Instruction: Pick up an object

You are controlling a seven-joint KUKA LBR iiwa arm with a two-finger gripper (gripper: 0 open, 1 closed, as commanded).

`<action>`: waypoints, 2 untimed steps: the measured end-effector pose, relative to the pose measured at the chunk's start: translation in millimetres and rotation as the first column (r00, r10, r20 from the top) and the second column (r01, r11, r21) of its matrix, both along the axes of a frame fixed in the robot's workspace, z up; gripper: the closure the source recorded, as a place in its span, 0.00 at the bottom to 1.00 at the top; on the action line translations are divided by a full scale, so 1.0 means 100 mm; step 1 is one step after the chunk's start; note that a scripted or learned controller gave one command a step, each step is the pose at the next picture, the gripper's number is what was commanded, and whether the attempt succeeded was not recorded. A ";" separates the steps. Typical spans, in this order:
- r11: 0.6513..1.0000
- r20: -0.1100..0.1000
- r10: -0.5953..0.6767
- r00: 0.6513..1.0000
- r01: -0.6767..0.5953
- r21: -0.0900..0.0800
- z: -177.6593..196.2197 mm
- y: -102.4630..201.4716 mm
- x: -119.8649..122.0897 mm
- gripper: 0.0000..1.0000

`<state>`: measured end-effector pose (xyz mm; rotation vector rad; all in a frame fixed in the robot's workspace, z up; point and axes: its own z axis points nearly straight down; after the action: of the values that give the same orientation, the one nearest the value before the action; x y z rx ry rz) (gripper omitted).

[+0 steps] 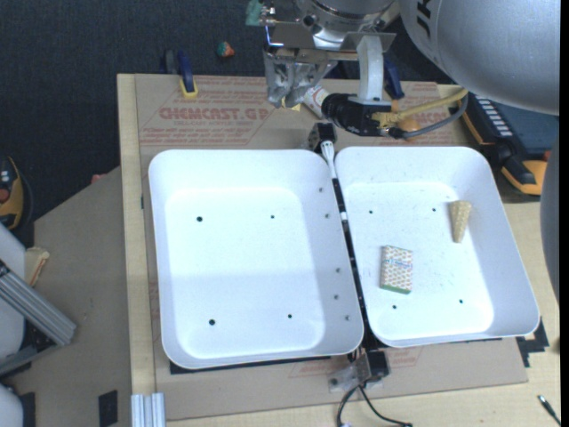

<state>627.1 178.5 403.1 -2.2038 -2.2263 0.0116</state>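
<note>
The tool [292, 85] hangs high up past the far edge of the two bins, and I cannot tell its state, so the small box [396, 268] and the cone [459, 218] lie free in the right bin [498, 238], ready to be picked.

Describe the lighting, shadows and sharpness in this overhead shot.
Camera view: even, bright light; the left bin shows a soft grey shadow across its lower floor; the right bin is nearly washed out white; the arm is large and slightly soft at top right, while the small box and cone stay sharp.
</note>
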 end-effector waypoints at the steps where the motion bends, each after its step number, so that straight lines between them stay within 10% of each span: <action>1: 1.000 -0.003 -0.007 1.000 0.007 -0.004 -0.96 0.10 -0.56 1.00; 2: 1.000 0.031 -0.004 1.000 0.004 0.009 1.43 0.39 -1.07 1.00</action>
<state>520.2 217.1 546.6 -2.2188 -2.2327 -0.0328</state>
